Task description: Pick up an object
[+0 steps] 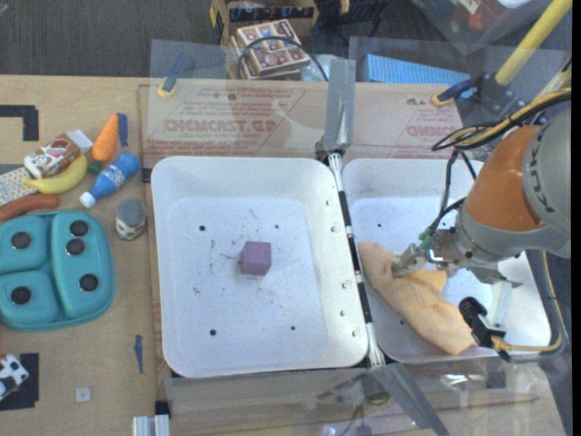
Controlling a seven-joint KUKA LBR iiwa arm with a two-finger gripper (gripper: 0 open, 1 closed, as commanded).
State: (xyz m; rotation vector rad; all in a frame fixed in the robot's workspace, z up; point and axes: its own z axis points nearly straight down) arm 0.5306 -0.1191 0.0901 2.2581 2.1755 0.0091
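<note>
I see the arm point(517, 193) coming in from the right, orange band and grey wrist hanging over the right bin point(381, 184), wrist bent down toward that bin's middle. The hand point(419, 255) sits low at the left end of the wrist, right at the upper edge of a tan bread-like object point(418, 302). Whether it is touching that object I cannot tell, and I cannot tell whether it is spread or closed; too small and blurred from here. Nothing visible between its tips, so I'm not calling a grasp. The tan object lies flat in the right bin, long axis running from the bin's left wall down toward the near right, its near end close to the bin's front rim. A black cable end point(474, 318) hangs off the wrist just beside the tan object's right end. Yellow cabling point(522, 345) loops past the bin's right side. The left bin point(182, 189) holds a small purple cube point(255, 258), roughly centred on the floor, upright, well apart from all walls and from the arm. On the surface point(73, 107) left of the bins: a teal moulded tray point(54, 266), a small can point(131, 218), a blue bottle point(111, 179), a toy banana point(56, 180), a toy carrot point(108, 137).
</note>
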